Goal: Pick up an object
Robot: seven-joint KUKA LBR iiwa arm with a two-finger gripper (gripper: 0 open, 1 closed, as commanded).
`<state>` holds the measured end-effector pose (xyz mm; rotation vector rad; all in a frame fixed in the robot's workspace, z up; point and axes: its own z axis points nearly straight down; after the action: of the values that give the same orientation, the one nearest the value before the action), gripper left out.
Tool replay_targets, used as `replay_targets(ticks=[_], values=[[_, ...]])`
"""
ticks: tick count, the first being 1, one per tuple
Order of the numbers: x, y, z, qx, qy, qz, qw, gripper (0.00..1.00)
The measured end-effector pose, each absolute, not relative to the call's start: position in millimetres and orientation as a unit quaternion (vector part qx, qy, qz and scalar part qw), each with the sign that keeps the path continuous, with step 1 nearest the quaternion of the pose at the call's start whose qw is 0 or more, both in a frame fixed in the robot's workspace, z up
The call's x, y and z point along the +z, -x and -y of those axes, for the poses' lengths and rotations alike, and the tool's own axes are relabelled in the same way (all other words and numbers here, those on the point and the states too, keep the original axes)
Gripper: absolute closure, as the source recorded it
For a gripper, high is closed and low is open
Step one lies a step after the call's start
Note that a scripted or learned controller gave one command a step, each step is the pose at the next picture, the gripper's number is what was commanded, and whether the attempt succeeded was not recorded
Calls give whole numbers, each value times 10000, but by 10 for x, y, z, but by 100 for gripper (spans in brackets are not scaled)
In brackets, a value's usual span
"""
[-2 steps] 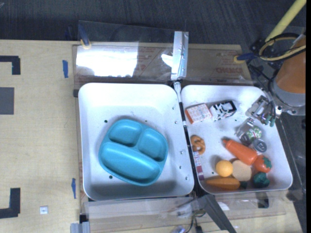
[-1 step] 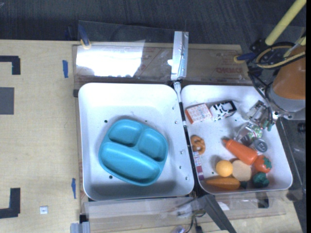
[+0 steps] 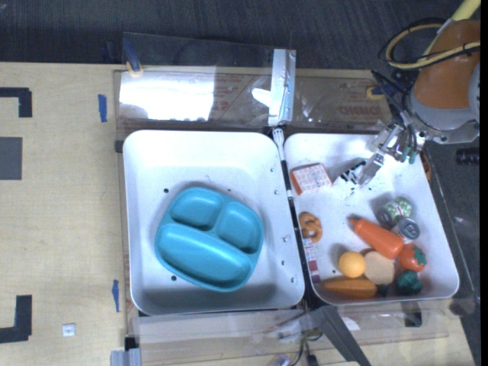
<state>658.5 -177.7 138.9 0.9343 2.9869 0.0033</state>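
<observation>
My gripper (image 3: 358,172) hangs over the back of the right bin (image 3: 442,227), open with nothing between its fingers. Just left of it lies a small red and white box (image 3: 311,177). Nearer the front are a pretzel (image 3: 309,226), an orange carrot-shaped toy (image 3: 376,235), a yellow ball (image 3: 351,264), a beige lump (image 3: 379,266), a second orange piece (image 3: 349,287), a red tomato (image 3: 412,257) and a green and silver can (image 3: 396,210).
The left bin (image 3: 145,166) holds a blue divided plate (image 3: 210,237). A clear plastic wall (image 3: 198,90) stands behind both bins, with a metal post (image 3: 280,86) between them. The arm's orange band (image 3: 446,82) is at the upper right.
</observation>
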Motion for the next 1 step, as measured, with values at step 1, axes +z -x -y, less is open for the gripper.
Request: replay_targets(ticks=[1], values=[[897, -6562, 1286, 0, -1308, -9914, -15, 0]])
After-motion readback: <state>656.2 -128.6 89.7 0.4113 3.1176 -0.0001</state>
